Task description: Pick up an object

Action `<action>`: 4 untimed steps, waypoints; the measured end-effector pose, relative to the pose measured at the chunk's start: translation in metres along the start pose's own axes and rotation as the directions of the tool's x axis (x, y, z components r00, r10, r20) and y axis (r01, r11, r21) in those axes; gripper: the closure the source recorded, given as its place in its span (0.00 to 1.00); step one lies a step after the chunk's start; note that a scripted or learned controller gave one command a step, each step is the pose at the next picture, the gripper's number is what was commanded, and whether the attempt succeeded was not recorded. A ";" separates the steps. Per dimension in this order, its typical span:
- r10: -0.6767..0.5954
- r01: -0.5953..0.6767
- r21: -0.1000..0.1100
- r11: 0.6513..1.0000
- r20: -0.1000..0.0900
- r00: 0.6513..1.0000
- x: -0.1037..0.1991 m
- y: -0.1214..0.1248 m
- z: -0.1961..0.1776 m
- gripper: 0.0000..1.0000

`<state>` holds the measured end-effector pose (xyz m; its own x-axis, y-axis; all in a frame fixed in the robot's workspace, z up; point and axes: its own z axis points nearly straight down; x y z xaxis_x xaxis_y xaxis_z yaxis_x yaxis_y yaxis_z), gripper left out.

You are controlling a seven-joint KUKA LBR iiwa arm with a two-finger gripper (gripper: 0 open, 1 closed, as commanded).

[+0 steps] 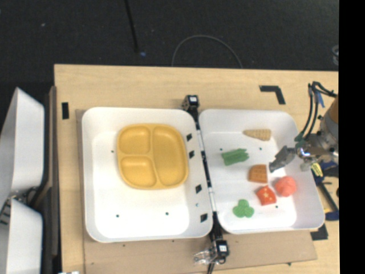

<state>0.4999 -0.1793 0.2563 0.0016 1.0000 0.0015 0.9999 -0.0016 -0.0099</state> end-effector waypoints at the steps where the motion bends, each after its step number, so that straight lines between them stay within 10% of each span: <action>1: -0.003 0.003 -0.011 1.000 0.003 1.000 0.000 0.002 -0.006 0.00; 4: 0.001 -0.001 -0.008 1.000 0.002 1.000 0.001 -0.009 0.158 0.00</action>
<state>0.4892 -0.1783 0.0982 0.0022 1.0000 -0.0008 1.0000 -0.0022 -0.0023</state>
